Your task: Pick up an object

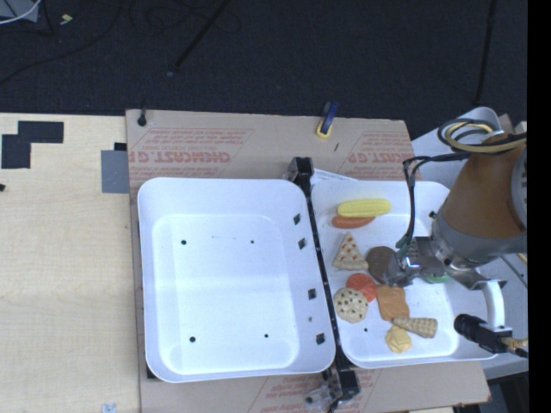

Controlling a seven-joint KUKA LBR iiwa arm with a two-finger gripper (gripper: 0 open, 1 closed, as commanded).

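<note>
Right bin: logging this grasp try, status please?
Gripper low in right white bin, beside brown round toy. Finger state unclear. Orange slab, red piece crowd close.

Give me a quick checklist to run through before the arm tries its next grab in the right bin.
1. Gripper over the right bin: ok.
2. Gripper low, at the brown round piece: ok.
3. Finger state: cannot tell.
4. Anything held: cannot tell.
5. Neighbours crowd the target, pizza slice and red piece lie close: not ok.
6. Corn cob lies apart from the gripper: ok.
</note>
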